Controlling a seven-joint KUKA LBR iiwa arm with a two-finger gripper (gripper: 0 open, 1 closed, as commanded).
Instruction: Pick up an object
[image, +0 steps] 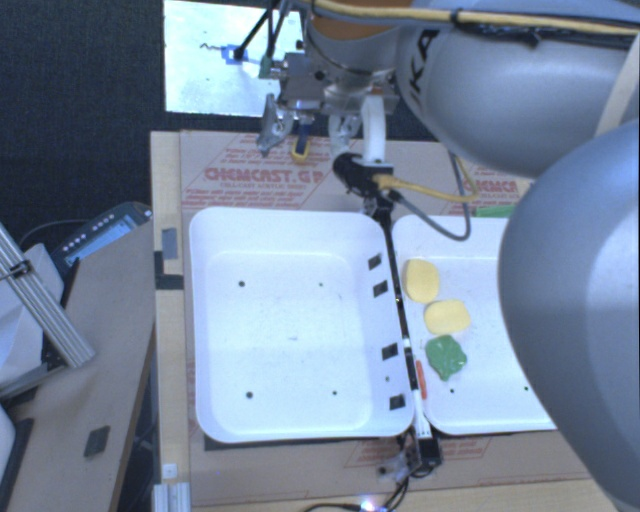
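I read the task as largely done, though this is a judgement. The arm (540, 90) fills the 1 to 4 o'clock part of the camera view. It carries the gripper (305, 130) at 12 o'clock, beyond the far rim of the left bin (290, 325) and over the cardboard sheet (255, 175). A small yellow-and-blue object (299, 150) sits at the gripper's tips, seemingly pinched between the jaws, which stand close together on it. The object is too small for me to identify. What remains, if the grip holds, is to confirm the lift. Slippage is the main risk I see.

Surroundings, largest first:

1. The left bin occupies the centre, and I see nothing lying in it except small dark marks on its floor.
2. The right bin (470, 410) lies from 3 to 5 o'clock, partly hidden by the arm.
3. Two yellow pieces (421, 280) (447, 317) and a green lump (445, 356) lie in the right bin, just beside the divide.
4. A yellow cable (430, 190) runs from the wrist towards 2 o'clock.

I see nothing standing in the gripper's way. The three pieces lie well apart from it.
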